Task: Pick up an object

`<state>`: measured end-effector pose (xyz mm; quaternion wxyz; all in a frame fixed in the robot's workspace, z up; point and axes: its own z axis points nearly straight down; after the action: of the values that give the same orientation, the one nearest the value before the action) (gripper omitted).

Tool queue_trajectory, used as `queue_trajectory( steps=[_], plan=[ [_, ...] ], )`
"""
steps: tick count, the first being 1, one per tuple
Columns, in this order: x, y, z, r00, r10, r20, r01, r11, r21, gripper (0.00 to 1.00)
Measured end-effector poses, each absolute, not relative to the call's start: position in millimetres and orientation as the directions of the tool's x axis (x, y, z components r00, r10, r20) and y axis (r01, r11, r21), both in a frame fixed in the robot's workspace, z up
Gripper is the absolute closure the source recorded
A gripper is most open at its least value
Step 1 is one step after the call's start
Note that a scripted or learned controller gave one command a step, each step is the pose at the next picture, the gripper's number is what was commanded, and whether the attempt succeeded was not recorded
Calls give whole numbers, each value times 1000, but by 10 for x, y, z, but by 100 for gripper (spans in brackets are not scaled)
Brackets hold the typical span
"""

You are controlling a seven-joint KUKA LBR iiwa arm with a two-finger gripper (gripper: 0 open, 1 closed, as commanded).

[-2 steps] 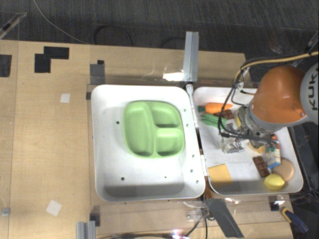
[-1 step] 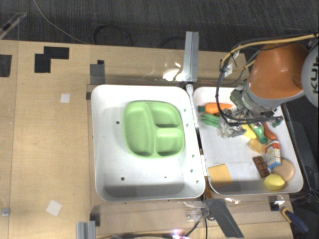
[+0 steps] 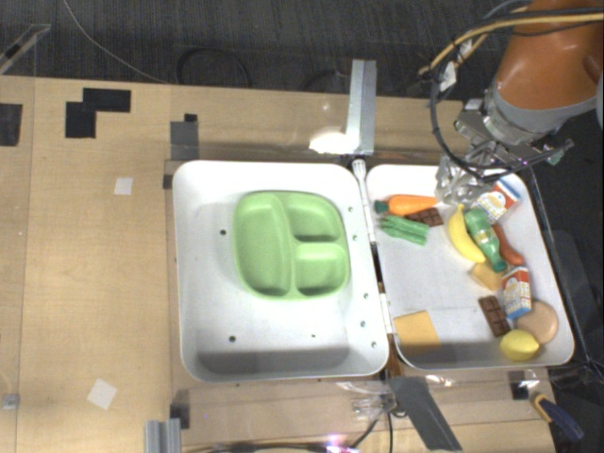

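Observation:
My gripper (image 3: 462,182) hangs over the far edge of the right bin (image 3: 425,291), just above and left of a white carton (image 3: 497,200). Below it lie a banana (image 3: 460,237) and a green bottle (image 3: 483,237). A carrot (image 3: 411,204), a green pod (image 3: 404,228) and a brown piece (image 3: 429,218) sit to its left. Along the bin's right side lie a sausage (image 3: 511,248), a small carton (image 3: 515,292), a chocolate bar (image 3: 494,314), a brown egg-shaped item (image 3: 538,322) and a lemon (image 3: 519,344). Nothing shows between the fingers.
The left bin (image 3: 198,328) holds a green divided plate (image 3: 290,243). A tan cracker (image 3: 416,329) lies at the right bin's near left corner. A metal post (image 3: 360,111) stands behind the wall between the bins. Cables loop off the arm's orange band (image 3: 547,50).

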<state>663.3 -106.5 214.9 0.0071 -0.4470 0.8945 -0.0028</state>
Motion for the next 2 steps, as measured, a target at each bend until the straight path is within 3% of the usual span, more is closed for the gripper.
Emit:
queue_trajectory(
  steps=[1,2],
  plan=[
    [6630,-1063,2138,-601,-800,-9,-799,601,-9,0],
    [6072,-1102,981,-690,-724,-10,-723,690,-10,0]
  ],
)
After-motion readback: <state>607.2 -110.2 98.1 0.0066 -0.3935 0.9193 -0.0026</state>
